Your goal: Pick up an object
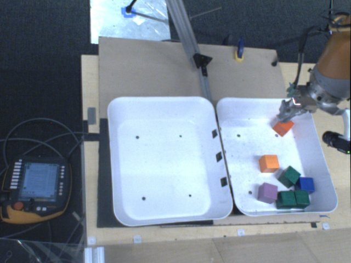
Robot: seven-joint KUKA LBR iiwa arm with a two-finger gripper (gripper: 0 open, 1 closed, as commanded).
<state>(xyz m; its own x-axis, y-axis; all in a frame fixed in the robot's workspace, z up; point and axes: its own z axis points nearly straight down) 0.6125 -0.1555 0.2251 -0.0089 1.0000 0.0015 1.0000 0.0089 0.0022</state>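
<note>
The arm [333,70] reaches in from the right edge of the view, its orange band above a grey wrist, and bends down over the upper right part of the right bin [321,163]. The gripper [286,115] hangs at the end of the wrist, pointing down and leftward toward the bin floor. An orange-red block [283,128] sits directly under the fingertips, tilted, and seems to be touching them (whether it is actually pinched between the fingers or only lies beneath them cannot be told from this angle, and neither can the fingers' spread).

The other objects cluster in the lower right of the same bin, well apart from the gripper: an orange cube [269,163], a dark green block [289,175] just beside it, a blue cube [305,184], a purple cube [267,192], and a pair of green blocks [292,199] near the bin's lower rim.

The left bin [118,147] lies alongside, touching the right one along their shared edge. A handheld control pendant [35,189] rests off the bench at far left.
</note>
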